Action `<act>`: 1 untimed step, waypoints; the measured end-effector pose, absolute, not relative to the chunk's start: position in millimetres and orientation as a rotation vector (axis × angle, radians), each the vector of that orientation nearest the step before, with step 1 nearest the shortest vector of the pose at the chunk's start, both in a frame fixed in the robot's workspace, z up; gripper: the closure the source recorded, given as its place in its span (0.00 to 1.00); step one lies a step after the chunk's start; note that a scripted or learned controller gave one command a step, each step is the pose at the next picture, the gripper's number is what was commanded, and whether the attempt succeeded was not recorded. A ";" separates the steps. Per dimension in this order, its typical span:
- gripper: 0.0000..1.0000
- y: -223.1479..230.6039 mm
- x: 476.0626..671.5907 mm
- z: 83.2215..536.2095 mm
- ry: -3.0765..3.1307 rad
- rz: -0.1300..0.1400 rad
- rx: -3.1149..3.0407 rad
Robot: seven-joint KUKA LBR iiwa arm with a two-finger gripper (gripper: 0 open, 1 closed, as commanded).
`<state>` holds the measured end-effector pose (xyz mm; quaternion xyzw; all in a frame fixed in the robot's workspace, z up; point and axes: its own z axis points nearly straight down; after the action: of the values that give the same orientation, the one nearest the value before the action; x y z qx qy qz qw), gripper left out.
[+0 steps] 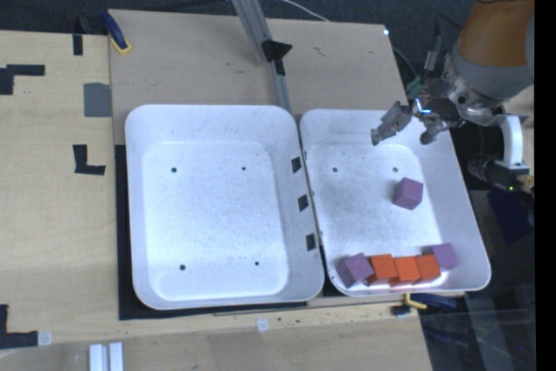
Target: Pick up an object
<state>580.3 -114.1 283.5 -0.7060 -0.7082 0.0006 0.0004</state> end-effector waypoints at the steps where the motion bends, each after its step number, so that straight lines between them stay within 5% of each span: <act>1: 0.00 -171.3 539.5 268.1 -2.215 0.008 -2.227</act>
<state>539.5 -171.3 268.1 -0.7090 -0.7052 0.0024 0.0004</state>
